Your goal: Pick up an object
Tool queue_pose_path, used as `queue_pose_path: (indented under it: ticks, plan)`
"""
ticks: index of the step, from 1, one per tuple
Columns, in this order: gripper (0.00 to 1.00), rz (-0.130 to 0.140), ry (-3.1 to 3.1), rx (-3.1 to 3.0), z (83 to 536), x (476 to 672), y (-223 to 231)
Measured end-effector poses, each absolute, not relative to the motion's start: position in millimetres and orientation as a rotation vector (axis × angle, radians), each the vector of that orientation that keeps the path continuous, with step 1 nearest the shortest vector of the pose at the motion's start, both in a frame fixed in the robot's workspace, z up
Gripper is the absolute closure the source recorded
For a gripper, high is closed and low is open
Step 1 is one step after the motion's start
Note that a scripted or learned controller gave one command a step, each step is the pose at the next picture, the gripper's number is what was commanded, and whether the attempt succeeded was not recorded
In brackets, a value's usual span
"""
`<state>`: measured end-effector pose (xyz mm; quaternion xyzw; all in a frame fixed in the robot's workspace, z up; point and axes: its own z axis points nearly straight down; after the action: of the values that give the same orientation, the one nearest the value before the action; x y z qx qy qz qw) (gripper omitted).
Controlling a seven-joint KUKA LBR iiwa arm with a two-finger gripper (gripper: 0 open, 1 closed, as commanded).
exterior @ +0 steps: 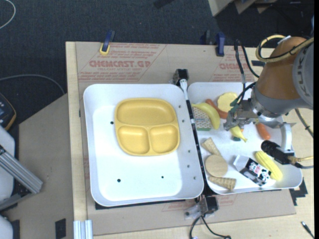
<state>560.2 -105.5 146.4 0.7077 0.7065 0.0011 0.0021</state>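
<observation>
Working over the right bin point(294, 180), 1 of 2 white bins sitting side by side on the bench. Hanging low near that bin's middle, gripper point(237, 127) pointing down among scattered toy food. Seeming to be pinching a small yellow banana-shaped piece point(240, 133) poking out just under the tips, though not clearly enough to be calling it held; whether the tool is apart or together cannot be told from this slant. Lying nearby: a larger banana point(209, 114) toward the bin's left wall, an orange carrot point(263, 130) just right of the gripper, a round cracker point(216, 165) and a waffle cone point(223, 182) toward the near left corner, a corn cob point(269, 165) at the near right corner. Sitting alone in the left bin point(99, 148), a yellow divided tray point(147, 126). Judging the step as securing 1 piece: closing squarely across the small piece's narrow width, lifting straight up, keeping clear of the carrot and the bin wall.
</observation>
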Motion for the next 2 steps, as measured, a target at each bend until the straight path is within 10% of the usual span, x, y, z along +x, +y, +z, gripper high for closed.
queue_pose_path:
  ticks: [2]
  plan:
    - [1.00, 0.004, 2.220, 2.217, 226, 566.7, -101]
